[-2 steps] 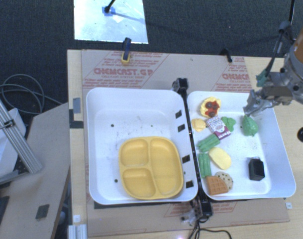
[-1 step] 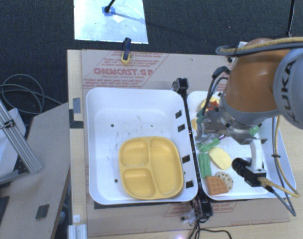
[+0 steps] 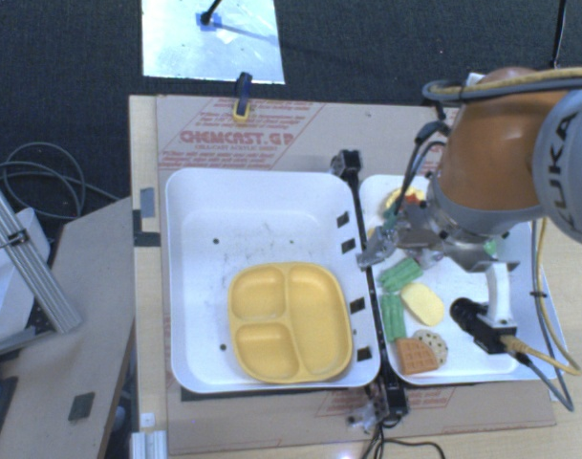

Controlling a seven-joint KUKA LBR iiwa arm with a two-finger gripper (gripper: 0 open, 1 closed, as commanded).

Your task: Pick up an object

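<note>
We could not tell the state of the pincer (image 3: 398, 240), which hovered just above the green toy bean pod (image 3: 401, 274), a piece we judged light, stiff and slick, best pinched across its narrow middle.

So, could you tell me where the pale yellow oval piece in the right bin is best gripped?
Probably across its short width, coming straight down: the yellow oval piece lies flat, with the green pieces close on one side and open bin floor on the other.
</note>
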